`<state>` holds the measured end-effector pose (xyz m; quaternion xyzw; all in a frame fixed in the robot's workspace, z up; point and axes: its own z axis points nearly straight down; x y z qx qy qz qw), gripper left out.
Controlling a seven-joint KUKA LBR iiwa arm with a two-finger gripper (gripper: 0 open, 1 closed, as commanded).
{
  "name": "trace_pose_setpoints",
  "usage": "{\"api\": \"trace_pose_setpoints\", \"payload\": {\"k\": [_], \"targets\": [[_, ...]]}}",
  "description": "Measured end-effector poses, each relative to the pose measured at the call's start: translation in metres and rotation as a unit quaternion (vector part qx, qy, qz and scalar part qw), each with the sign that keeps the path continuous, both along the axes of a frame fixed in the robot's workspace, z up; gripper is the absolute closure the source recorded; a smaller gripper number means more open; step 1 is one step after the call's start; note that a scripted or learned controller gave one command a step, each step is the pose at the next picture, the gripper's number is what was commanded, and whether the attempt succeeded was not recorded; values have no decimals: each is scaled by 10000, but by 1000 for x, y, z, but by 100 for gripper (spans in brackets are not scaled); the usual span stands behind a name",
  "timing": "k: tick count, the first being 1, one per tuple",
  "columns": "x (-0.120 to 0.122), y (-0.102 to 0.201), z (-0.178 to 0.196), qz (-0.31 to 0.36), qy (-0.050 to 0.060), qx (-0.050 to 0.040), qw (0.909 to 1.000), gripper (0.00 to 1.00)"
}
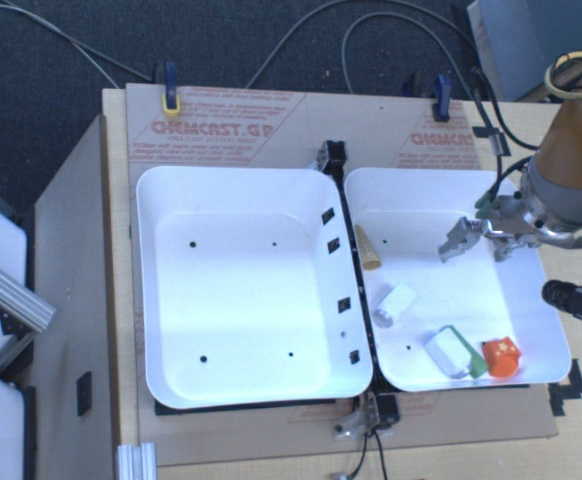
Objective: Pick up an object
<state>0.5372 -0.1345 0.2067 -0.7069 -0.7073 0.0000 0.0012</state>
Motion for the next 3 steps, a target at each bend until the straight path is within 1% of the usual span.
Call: {"api": "trace_pose_setpoints", "payload": {"k": [1, 2, 3], "targets": [[-27, 159, -23, 75, 27, 28, 10000, 0], [-35, 145, -22, -6, 13, 2, 10000, 0], [29, 69, -21, -28, -39, -26, 10000, 0]]}}
